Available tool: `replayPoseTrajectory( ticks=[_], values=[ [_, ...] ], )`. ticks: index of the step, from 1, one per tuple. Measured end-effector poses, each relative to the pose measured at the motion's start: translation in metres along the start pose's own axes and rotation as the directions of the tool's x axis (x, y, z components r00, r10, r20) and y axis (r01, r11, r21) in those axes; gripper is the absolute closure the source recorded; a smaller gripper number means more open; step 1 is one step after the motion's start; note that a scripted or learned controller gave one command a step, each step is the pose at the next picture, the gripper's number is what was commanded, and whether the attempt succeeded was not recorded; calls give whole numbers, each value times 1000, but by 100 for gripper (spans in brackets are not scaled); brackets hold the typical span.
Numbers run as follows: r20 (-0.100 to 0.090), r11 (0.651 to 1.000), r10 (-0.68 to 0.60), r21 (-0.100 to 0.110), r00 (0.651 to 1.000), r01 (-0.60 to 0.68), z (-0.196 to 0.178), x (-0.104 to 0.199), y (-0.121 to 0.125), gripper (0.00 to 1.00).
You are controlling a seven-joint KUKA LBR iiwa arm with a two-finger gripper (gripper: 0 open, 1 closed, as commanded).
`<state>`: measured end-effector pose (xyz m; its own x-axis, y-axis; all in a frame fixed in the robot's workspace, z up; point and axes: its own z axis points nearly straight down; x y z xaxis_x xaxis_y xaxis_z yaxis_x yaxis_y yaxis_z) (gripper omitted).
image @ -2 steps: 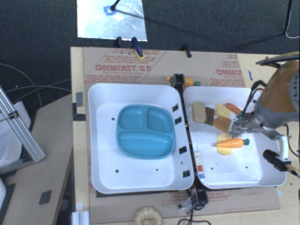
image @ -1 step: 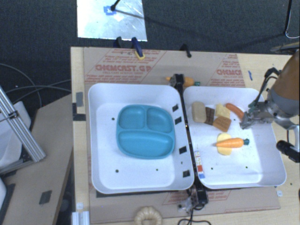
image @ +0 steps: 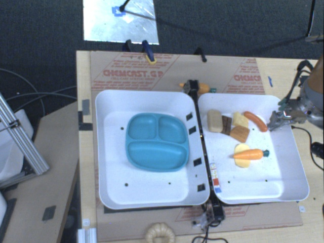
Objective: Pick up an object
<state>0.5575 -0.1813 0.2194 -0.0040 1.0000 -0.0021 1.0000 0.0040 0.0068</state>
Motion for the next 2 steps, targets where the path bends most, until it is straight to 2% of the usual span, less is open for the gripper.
replayPoseTrajectory(
  ticks=[1,2],
  values=[
    [-3,1000,-3,7,1000,3,-3,53,-28,100],
    [-4,1000,-6,6,1000,6,-13,107,-35,100]
  ],
)
